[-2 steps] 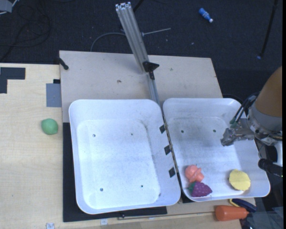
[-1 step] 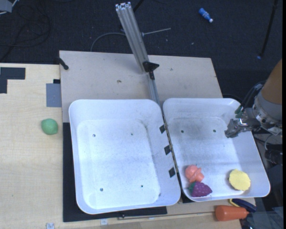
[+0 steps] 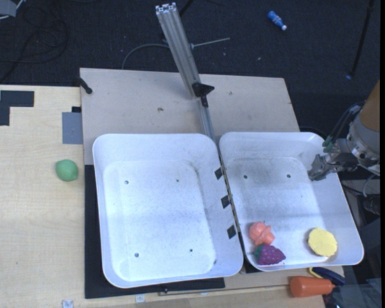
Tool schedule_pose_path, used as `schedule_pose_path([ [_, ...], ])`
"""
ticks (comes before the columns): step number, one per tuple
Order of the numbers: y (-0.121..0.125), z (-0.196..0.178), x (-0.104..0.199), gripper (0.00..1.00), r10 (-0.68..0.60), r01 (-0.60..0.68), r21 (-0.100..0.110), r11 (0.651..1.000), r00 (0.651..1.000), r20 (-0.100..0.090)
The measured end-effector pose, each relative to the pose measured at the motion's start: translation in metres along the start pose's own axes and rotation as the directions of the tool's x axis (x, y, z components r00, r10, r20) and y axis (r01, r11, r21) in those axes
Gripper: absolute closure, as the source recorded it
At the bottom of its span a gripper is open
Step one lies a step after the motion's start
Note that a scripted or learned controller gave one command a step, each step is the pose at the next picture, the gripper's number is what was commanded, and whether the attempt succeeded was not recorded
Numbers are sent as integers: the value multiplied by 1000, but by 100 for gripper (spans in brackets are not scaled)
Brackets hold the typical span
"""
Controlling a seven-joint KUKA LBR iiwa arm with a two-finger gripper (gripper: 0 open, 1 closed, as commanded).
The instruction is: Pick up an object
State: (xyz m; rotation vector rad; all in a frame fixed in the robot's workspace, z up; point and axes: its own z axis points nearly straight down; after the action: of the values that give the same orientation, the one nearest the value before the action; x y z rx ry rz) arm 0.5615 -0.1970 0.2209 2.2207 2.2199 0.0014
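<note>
2 white bins sit side by side on the tabletop [image 3: 141, 104]. The left bin [image 3: 155, 207] is the bigger-looking one. The right bin [image 3: 285, 194] has 3 toys in it, all near its front edge. An orange-pink toy [image 3: 262, 232] lies by the front left corner. A purple toy that looks like a bunch of grapes [image 3: 269, 255] lies just in front of it, touching it. A flat yellow toy [image 3: 323, 242] lies near the front right corner, well apart from the other 2.

The robot arm comes in from the right. Its hand [image 3: 320, 167] is at the right wall of the right bin, near the back. It is far from the 3 toys. It is dark and small, so I cannot tell if it is wide or narrow. Nothing can be seen in it.

A green ball [image 3: 67, 170] sits on the tabletop to the left of the bins. An orange toy [image 3: 311, 286] lies just in front of the right bin, outside it. A grey metal bar [image 3: 183, 53] slants up behind the bins.
</note>
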Motion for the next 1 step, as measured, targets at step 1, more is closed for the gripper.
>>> schedule_pose_path([
  [1, 7, -9, 58, 100, -5, 5, 2, 1000, 1000, -2],
])
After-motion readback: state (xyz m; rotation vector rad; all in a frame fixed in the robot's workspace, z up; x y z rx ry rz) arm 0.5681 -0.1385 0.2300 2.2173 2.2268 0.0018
